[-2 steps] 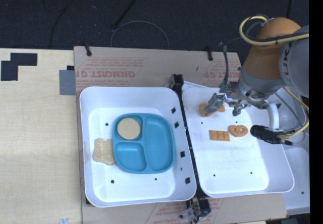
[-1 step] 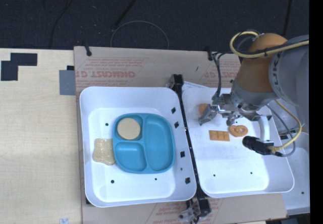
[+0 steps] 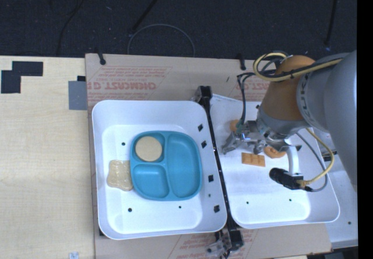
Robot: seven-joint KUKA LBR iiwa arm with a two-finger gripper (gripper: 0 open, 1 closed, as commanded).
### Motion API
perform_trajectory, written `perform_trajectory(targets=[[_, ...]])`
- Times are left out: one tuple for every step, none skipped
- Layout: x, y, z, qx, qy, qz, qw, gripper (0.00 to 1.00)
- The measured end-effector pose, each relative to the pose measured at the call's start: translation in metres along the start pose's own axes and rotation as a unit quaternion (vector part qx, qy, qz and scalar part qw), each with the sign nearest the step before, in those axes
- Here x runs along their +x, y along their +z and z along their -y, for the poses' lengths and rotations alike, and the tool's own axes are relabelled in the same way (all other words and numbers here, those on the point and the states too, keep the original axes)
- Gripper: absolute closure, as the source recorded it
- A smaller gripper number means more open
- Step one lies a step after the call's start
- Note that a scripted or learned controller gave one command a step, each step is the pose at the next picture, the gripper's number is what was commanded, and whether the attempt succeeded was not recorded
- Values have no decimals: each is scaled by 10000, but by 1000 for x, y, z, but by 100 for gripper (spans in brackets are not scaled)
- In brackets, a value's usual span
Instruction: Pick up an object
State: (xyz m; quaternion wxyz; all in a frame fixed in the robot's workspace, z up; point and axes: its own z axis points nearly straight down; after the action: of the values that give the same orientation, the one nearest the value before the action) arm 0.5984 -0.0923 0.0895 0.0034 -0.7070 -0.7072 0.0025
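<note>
The hand (image 3: 247, 138) hung low in the right bin (image 3: 274, 205), among small orange pieces; whether it was released or clenched could not be told. An orange cracker-like piece (image 3: 253, 160) lay flat on the bin floor just beside it, seemingly not lifted. In the left bin (image 3: 111, 118) sat a blue tray (image 3: 175, 170) holding a round biscuit (image 3: 148, 148), with a pale piece (image 3: 119, 174) alongside. The pick looked not yet done.

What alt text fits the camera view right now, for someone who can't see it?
The arm's gripper hangs low in the right bin beside an orange cracker. The left bin holds a blue tray with a round biscuit, and a pale piece beside the tray.
</note>
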Motion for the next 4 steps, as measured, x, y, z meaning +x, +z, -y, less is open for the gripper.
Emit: perform_trajectory(targets=[[-2, -13, -1, -12, 24, 1, 10000, 100], [4, -65, 8, -47, 12, 5, 10000, 100], [-6, -114, 13, -50, 36, 9, 10000, 100], [-14, -159, 10, -54, 26, 10, 10000, 100]])
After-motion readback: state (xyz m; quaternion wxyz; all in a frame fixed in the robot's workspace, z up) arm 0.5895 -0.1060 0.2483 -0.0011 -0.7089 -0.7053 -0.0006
